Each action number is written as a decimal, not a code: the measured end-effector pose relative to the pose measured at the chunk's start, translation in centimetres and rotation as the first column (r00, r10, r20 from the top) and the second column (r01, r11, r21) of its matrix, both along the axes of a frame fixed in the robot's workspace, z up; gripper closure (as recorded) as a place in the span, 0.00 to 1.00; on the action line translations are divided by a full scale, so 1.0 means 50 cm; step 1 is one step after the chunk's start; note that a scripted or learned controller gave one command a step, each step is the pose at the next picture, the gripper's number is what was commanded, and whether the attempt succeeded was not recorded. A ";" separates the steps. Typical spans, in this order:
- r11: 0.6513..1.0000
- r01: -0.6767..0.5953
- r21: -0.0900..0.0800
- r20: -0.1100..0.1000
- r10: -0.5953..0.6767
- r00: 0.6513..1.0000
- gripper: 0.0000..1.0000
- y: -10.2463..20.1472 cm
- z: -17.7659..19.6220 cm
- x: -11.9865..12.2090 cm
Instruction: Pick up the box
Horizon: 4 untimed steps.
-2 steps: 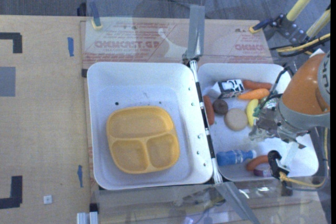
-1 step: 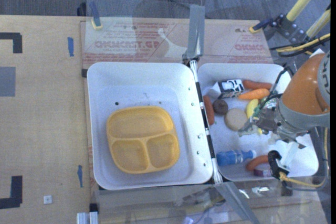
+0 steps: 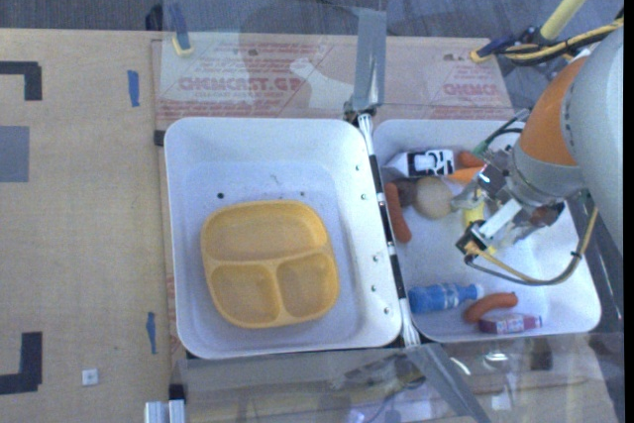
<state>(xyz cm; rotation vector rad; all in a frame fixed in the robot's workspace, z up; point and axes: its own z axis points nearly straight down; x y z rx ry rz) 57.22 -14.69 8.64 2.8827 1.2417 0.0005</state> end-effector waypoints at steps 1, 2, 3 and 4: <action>0.994 -0.105 0.002 -0.003 0.105 0.994 0.00 -0.062 0.455 -0.079; 0.974 -0.226 0.004 -0.004 0.227 0.974 0.00 -0.114 0.432 -0.116; 0.973 -0.232 0.002 -0.004 0.232 0.973 1.00 -0.110 0.452 -0.113; 0.973 -0.232 0.002 -0.005 0.232 0.973 0.00 -0.109 0.452 -0.113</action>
